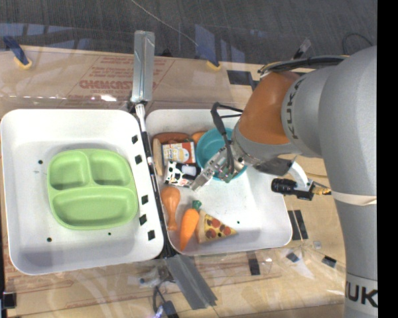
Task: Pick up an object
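Note:
The right bin (268, 214) holds several toy foods. A cow-patterned milk carton (178, 163) lies at its left, with a brown sausage (172, 138) behind it and a teal bowl (211, 144) to its right. Toward the front lie an orange piece (171, 201), a carrot (189, 222) and a pizza slice (216, 229). My gripper (209, 173) hangs over the middle of this bin, pointing down-left. Its tip is just right of the carton and in front of the bowl. I see nothing held in it.
The left bin (13, 177) carries a green divided plate (91, 187). A grey divider bar (143, 65) runs between the bins at the back. The arm's orange band (268, 111) and grey body cover the right bin's far right side.

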Controlling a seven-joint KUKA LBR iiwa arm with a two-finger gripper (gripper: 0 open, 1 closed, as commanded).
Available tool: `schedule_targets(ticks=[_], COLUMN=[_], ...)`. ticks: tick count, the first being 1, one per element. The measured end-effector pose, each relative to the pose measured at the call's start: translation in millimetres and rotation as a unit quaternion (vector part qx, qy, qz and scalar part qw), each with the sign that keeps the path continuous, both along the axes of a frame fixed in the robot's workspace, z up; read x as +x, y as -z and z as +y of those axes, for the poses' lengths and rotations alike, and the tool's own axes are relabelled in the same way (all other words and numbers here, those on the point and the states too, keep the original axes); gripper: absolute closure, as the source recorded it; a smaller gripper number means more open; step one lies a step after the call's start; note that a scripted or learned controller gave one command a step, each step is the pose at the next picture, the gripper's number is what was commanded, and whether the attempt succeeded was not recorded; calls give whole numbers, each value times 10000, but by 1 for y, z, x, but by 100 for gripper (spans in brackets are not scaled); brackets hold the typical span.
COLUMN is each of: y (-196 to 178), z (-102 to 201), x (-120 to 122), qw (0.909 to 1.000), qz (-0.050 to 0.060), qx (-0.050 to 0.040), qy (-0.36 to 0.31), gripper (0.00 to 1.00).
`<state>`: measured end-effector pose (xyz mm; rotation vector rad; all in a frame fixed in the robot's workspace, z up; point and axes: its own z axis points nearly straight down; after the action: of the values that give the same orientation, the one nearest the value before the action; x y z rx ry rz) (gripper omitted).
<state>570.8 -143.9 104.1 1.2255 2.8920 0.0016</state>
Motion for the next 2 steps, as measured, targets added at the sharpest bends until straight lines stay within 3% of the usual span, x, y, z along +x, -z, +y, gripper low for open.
schedule_targets(ticks=[1, 2], y=[-90, -98], z=[76, 76], x=[-7, -7], qw=[9851, 9855], qz=[-27, -6], qx=[-42, -58], qy=[1719, 1694], gripper=[100, 100])
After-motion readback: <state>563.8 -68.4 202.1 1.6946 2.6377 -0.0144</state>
